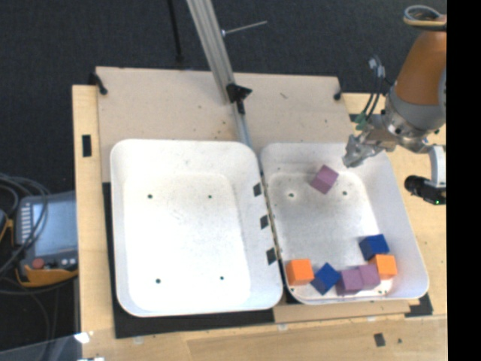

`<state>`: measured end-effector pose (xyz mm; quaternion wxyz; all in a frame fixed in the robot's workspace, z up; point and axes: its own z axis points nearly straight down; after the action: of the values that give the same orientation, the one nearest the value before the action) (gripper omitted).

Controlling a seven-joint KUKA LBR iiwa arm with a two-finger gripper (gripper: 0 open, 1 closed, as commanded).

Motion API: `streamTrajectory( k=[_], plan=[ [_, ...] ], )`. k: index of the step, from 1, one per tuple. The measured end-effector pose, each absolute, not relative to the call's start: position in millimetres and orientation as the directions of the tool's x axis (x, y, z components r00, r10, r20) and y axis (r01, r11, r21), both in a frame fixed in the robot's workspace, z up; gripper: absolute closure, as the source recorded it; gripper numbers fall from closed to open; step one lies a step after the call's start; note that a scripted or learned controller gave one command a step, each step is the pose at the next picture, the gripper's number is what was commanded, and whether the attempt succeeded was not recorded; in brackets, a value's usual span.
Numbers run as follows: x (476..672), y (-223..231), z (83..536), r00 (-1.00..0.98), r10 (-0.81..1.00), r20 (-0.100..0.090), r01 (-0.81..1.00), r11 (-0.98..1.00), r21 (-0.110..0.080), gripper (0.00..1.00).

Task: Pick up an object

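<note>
The grey arm with its orange band point(422, 59) is reaching in from the right and hanging its end effector point(355, 155) over the upper right corner of the right bin point(398, 201). Whether it is apart or together I cannot tell, since that part is small and blurred against the white rim. A purple cube point(325, 179) is sitting tilted on the bin floor just beside the end effector, below and to its left, and nothing is showing between the two. The other blocks are crowding the bin's lower edge: an orange cube point(300, 271) is lying at the left, a blue cube point(326, 277) is touching it on the right, a pair of purple blocks point(358, 279) is pressing in next, a second orange cube point(386, 265) is sitting at the right end, and a second blue cube point(373, 246) is resting just above that one. The left bin point(120, 201) is lying side by side with the right one on the wooden bench point(173, 104). A slanted aluminium rail point(210, 36) is running down from the top toward the gap between the bins. A handheld control pendant point(41, 235) is lying off the bench at the far left.
</note>
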<state>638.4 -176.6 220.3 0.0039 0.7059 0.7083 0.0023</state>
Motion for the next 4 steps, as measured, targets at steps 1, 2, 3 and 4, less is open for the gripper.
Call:
streamTrajectory(
  k=[1, 2, 3, 4],
  plan=[
    [639.4, -178.1, 243.4, -0.004, 1.0, -0.002, 1.0, 0.004, 0.005, 1.0],
    [642.6, -118.6, 250.7, -0.007, 1.0, 0.001, 1.0, 0.007, 0.002, 1.0],
    [640.7, -55.3, 250.6, -0.008, 1.0, 0.002, 1.0, 0.008, 0.0, 1.0],
    [635.9, -7.3, 256.6, -0.007, 1.0, 0.002, 1.0, 0.007, -0.001, 1.0]
  ],
)
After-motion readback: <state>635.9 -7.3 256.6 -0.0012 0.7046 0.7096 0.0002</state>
